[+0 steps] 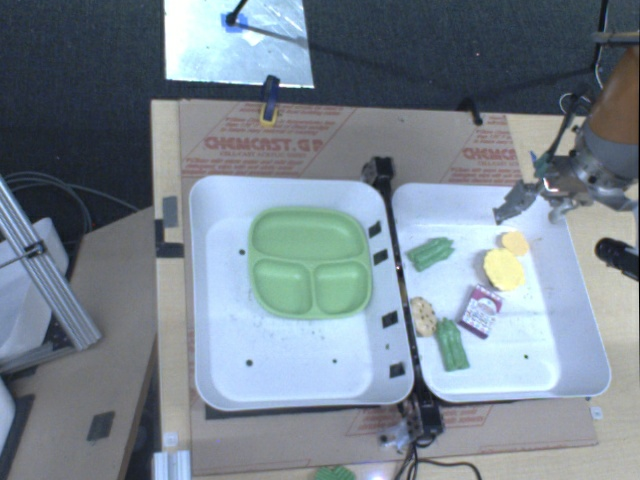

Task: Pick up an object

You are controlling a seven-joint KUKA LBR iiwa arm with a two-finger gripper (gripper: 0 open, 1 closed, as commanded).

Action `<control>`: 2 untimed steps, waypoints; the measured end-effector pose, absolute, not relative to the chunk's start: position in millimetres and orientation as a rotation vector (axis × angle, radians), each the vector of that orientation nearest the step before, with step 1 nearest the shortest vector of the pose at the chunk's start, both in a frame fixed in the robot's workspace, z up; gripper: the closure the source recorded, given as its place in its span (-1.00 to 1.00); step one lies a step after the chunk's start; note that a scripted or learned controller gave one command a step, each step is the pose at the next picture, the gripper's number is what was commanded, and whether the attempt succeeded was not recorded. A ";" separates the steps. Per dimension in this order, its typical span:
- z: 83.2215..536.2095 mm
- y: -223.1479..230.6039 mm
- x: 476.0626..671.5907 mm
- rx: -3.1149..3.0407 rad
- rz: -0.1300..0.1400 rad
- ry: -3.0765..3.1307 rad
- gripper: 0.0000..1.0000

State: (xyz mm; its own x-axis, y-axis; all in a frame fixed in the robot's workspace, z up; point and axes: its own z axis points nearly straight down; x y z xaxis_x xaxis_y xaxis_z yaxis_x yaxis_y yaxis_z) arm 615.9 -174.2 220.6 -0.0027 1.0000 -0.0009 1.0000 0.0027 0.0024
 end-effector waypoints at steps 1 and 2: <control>252.9 -74.4 587.5 2.208 0.007 2.235 -1.00; 413.1 -39.2 671.5 2.196 0.026 2.220 -1.00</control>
